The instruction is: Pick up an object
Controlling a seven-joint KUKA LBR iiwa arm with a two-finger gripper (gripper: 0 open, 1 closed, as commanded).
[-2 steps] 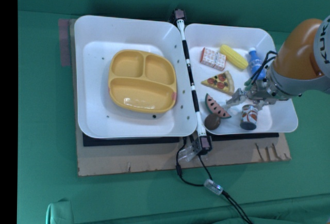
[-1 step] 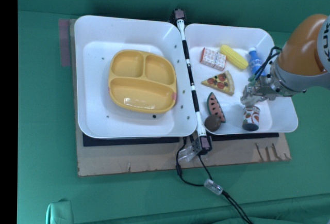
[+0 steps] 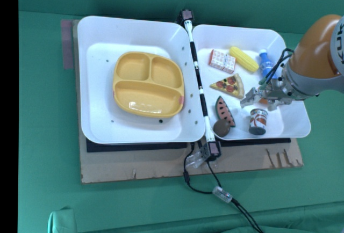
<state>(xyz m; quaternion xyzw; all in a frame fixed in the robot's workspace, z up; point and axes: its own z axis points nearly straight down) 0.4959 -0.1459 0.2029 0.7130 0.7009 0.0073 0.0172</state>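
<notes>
Grey arm's pincer (image 3: 262,99) low in right white bin (image 3: 293,124), can't tell its grip state. Just below it, small printed tin can (image 3: 258,121). Pizza slice toy (image 3: 229,86), watermelon wedge (image 3: 224,111), yellow corn cob (image 3: 244,58) nearby. Yellow divided plastic tray (image 3: 149,84) sits in left bin (image 3: 97,65).

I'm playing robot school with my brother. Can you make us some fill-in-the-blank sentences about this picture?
1. The divided plate in the left bin is colored ____.
2. The plate has ____ compartments.
3. The pizza slice lies in the ____ bin.
4. The robot's hand hovers just above the little ____, near the right bin's front edge.

Missing words: yellow; three; right; can
</notes>
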